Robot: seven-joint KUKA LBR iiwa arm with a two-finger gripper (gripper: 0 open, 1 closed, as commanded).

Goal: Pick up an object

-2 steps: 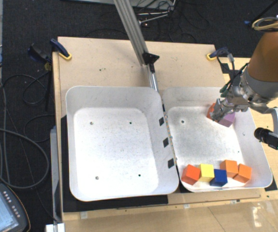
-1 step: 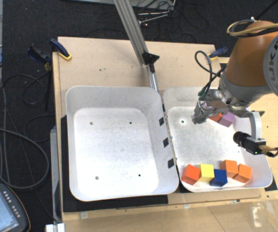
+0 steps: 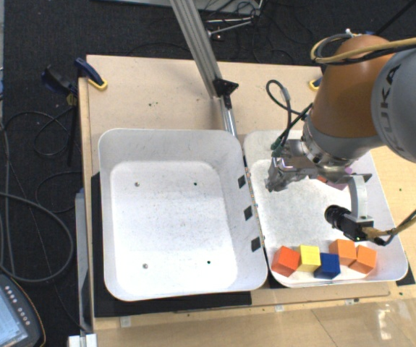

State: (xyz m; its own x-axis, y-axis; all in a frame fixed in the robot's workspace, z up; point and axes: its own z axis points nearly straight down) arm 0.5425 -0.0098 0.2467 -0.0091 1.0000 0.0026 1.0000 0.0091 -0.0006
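Several small blocks lie in a row along the near edge of the right bin [image 3: 265, 215]: an orange block [image 3: 287, 259], a yellow block [image 3: 310, 255], a blue block [image 3: 328, 265] and two more orange blocks [image 3: 346, 249] [image 3: 365, 258]. My gripper [image 3: 278, 175] hangs over the far left part of this bin, well apart from the row of blocks. The arm's grey and orange wrist covers the bin's far right part. A sliver of red and purple peeks out under the wrist [image 3: 332, 181].
The left bin [image 3: 113, 194] lies beside the right one. A slanted metal pole [image 3: 197, 38] runs down to the gap between the bins. A black part on a white bracket [image 3: 346, 223] hangs off the wrist just above the blocks. Cables trail at the left.
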